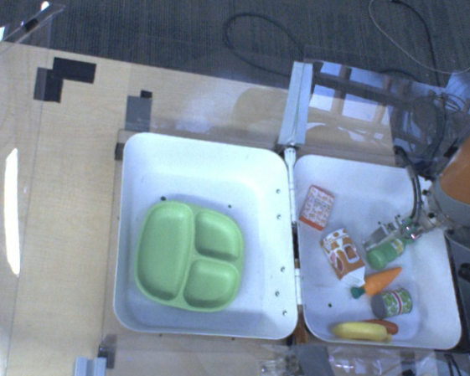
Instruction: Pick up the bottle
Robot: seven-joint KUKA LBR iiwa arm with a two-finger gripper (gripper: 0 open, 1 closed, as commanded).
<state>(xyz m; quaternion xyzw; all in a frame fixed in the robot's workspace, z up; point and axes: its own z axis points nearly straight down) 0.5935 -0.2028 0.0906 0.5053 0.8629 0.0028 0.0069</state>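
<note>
Your bottle [385, 252] lies on its side in the right bin [442, 333], green, just above the carrot [380, 280]. The gripper [392, 232] is down at its upper end; you cannot tell whether it grips. Lifting remains undone, I judge
</note>
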